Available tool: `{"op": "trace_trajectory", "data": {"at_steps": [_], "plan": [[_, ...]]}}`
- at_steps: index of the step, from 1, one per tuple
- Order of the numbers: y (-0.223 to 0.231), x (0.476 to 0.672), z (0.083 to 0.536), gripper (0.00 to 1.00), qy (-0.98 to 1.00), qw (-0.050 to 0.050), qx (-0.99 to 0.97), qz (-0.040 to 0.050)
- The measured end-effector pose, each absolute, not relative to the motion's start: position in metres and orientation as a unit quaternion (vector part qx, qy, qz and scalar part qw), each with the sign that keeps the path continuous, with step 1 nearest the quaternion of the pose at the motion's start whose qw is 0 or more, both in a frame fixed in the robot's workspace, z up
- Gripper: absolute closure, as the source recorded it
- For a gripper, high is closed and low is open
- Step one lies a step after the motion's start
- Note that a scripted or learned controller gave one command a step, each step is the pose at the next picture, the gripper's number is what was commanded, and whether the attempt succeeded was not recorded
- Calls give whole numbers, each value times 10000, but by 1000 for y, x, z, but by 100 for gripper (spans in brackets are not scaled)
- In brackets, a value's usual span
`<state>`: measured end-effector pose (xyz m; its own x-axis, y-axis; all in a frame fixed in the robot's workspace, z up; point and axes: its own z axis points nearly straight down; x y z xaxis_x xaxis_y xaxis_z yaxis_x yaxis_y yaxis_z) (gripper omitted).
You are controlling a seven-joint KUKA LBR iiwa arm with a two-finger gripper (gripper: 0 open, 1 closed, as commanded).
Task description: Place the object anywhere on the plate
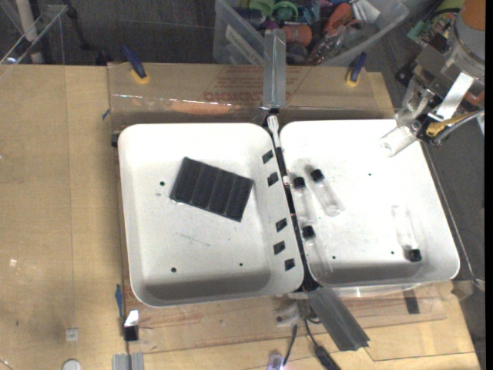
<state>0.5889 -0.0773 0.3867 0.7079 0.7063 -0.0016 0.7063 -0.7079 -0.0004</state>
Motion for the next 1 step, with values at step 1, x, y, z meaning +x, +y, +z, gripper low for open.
{"op": "trace_trajectory", "data": {"at_steps": [1], "plan": [[-74,567,310,100,3127,-15,9499,-22]]}}
